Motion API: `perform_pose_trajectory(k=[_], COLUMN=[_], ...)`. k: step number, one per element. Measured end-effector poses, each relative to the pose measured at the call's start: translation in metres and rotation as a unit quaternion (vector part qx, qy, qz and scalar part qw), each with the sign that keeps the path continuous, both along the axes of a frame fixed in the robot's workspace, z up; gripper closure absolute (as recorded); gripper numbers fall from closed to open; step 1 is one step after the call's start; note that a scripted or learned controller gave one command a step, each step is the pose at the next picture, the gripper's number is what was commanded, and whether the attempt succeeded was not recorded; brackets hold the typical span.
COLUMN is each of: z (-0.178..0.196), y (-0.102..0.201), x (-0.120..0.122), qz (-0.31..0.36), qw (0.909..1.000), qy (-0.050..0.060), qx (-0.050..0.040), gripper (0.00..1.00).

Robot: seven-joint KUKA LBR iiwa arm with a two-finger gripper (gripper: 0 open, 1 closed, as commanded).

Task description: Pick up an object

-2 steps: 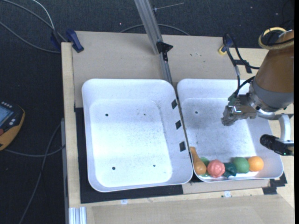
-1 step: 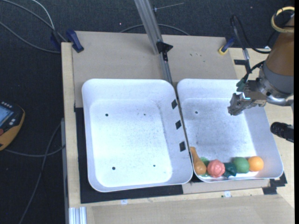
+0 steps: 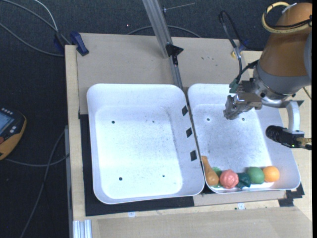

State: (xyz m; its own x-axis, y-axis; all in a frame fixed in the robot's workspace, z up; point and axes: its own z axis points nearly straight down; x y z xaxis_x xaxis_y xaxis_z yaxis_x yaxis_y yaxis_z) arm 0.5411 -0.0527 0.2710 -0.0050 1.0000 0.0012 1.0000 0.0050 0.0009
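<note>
Several small toys lie in a row along the near wall of the right bin (image 3: 218, 95): an orange carrot-like piece (image 3: 210, 172), a pink round one (image 3: 228, 178), a green ball (image 3: 255, 175), an orange ball (image 3: 271, 173), and a teal bit (image 3: 244, 182) between pink and green. My gripper (image 3: 233, 114) hangs over the far part of this bin, well above and behind the toys. Nothing shows between its fingers.
The left bin (image 3: 99, 100) sits beside the right one, with black clips (image 3: 188, 132) along the shared wall. A metal pole (image 3: 156, 19) slants up from behind the bins. Cables and a handheld device (image 3: 10, 128) lie off the bench at left.
</note>
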Motion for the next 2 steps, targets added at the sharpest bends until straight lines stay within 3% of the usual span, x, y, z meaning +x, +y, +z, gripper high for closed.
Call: perform_pose_trajectory(k=[2], z=[-0.035], y=[0.111], x=[0.026], qz=[0.000], qw=[1.0000], qy=[0.001], qx=[-0.0002], gripper=[1.00])
